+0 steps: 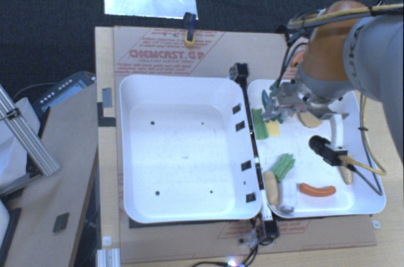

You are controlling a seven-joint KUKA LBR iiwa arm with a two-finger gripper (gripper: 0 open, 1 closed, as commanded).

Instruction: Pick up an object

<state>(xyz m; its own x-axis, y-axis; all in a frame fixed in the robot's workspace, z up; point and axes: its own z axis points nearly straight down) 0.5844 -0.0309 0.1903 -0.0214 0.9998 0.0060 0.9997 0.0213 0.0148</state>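
My gripper [273,112] hangs low over the back left part of the right bin [366,196]. Directly under it lie a long green block [257,123] against the bin's left wall and a small yellow piece [273,129] beside it. A small teal thing [270,97] shows at the gripper's upper left edge; whether it is held I cannot tell. Nearer the front lie a green ridged object [283,166], a tan cylinder [271,187], a clear pale object [288,197] and a red sausage shape [317,190].
The left bin [132,196] sits beside the right one, with black clips [241,127] along the shared wall. A beige item [309,119] and a white curved piece [336,130] lie just right of the gripper. The arm's bulk covers the right bin's back right corner.
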